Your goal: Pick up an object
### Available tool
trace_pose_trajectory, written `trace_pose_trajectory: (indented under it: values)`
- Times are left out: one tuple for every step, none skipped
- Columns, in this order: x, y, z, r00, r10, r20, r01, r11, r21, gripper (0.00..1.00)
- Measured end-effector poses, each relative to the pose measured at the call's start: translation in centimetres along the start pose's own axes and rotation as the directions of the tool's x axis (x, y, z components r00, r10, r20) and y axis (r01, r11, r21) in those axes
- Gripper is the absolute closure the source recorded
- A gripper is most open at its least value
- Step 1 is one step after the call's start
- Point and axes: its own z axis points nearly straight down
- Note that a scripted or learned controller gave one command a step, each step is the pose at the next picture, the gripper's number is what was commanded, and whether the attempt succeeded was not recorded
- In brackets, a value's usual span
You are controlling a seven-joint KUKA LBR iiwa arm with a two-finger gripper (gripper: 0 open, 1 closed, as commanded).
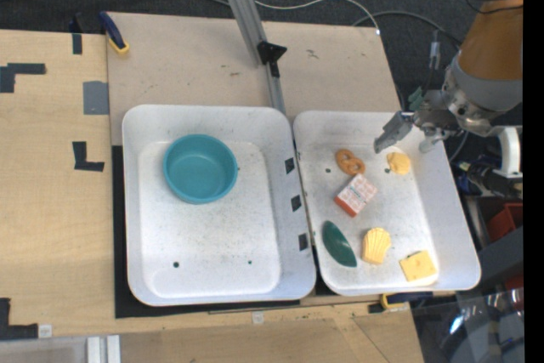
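The right bin (442,208) holds several small items: a brown pastry-like piece (348,161), a red and white box (355,195), a dark green piece (338,244), a ridged yellow piece (376,245), a yellow block (417,265) and a small yellow lump (398,162). My gripper (410,137) hangs over the bin's upper right part, just above the small yellow lump. Its two fingers are spread open and nothing sits between them.
The left bin (144,259) holds a teal bowl (200,168). A grey metal post (246,4) slants down to the gap between the bins. Cables lie on the dark floor behind the bench. The arm's orange band (497,25) is at the right edge.
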Motion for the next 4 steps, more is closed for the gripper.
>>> trace_pose_trajectory:
  values:
    - [0.0, 0.0, 0.0, 1.000, 0.000, 0.000, 0.000, 1.000, 0.000, 0.00]
    - [0.6, 0.8, 5.4, 1.000, 0.000, 0.000, 0.000, 1.000, 0.005, 0.00]
    - [0.1, 0.7, 11.7, 1.000, 0.002, 0.000, -0.002, 1.000, 0.007, 0.00]
    - [0.2, 0.6, 17.0, 1.000, 0.001, 0.001, -0.001, 1.000, 0.002, 0.00]
